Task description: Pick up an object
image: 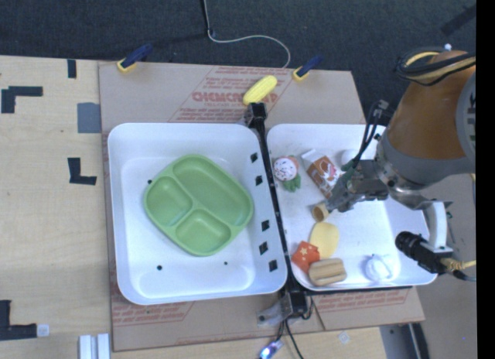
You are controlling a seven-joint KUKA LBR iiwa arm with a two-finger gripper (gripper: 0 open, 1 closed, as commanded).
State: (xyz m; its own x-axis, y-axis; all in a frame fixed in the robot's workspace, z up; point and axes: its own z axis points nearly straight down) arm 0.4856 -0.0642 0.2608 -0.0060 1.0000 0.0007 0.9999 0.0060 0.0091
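My gripper [339, 200] hangs low over the middle of the right bin [402, 230], reaching in from the right. Its tip sits just right of a small tan cylinder [319, 212] and just below a brown and red packet [322, 170]. A white and red round toy with a green base [285, 171] lies to the packet's left. Nearer the front lie a pale yellow piece [325, 237], a red piece [305, 254], a brown bread-like block [327, 271] and a small white object [378, 268].
The left bin [128, 218] holds a green divided plate [199, 203]. A yellow corn cob [260, 89] rests on the cardboard behind the bins. Black clips run along the divider between the bins [267, 210].
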